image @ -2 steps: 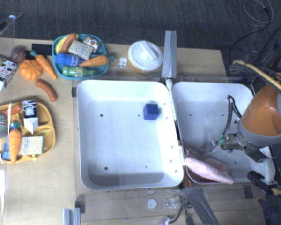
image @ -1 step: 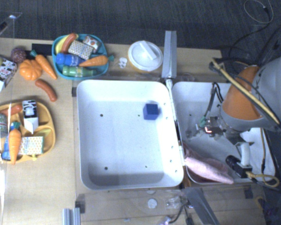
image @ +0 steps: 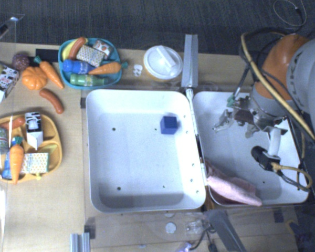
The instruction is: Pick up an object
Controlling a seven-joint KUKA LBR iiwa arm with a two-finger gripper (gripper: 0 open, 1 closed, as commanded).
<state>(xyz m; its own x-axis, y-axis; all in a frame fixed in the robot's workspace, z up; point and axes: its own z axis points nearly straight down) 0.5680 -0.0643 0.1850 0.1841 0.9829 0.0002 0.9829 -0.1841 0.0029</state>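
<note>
A small blue block (image: 169, 124) sits in the left bin (image: 121, 193), upper right, edges slightly skewed, no long axis. The gripper (image: 224, 121) hovers over the right bin (image: 289, 193), fingers seemingly spread and empty. A pink cloth (image: 232, 188) lies lengthwise along that bin's near edge.

No legible text, number or brand anywhere. Printed patterns on small cartons in the blue bowl (image: 89, 62) at eleven o'clock and the yellow plate (image: 24, 147) at nine o'clock, too small and blurred to read.
</note>
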